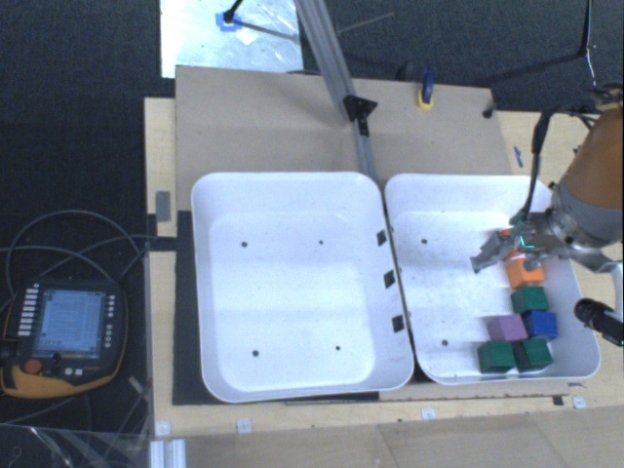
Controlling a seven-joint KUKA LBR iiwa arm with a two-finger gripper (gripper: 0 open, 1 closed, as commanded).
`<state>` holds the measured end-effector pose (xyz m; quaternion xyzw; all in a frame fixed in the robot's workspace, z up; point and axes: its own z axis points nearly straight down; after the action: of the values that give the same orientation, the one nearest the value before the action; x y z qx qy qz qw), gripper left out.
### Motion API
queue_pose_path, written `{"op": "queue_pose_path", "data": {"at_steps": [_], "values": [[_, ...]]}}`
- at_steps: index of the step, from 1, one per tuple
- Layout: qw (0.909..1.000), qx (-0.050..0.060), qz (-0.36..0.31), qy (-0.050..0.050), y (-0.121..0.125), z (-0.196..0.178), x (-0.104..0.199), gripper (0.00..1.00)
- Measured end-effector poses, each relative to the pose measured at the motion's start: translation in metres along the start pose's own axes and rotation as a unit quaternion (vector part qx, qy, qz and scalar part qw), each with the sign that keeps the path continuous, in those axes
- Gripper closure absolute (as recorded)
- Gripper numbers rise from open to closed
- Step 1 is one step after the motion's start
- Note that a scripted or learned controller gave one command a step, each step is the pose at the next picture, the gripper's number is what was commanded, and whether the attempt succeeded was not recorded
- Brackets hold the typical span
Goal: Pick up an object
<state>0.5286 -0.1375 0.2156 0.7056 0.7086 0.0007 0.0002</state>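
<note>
I can't tell my gripper's (507,250) grasp state; the orange block (526,273) crowds the green block (530,299), so I risk a glancing miss.

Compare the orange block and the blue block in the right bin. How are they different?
Colour: the orange block is orange, the blue block is dark blue.
Place: the orange block lies farther from the front wall of the right bin, just beneath the gripper; the blue block lies nearer the front, beside the purple block, away from the gripper.
View: the gripper partly covers the orange block; the blue block shows more fully.
Both are small blocks resting in the same bin.
</note>
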Motion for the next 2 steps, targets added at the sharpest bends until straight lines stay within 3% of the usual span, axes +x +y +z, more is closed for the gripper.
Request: {"op": "queue_pose_path", "data": {"at_steps": [1,2], "values": [[1.0000,0.000,0.001,0.000,0.000,0.000,0.000,0.00],[1.0000,0.003,0.001,0.000,0.002,0.062,0.002,0.00]]}}
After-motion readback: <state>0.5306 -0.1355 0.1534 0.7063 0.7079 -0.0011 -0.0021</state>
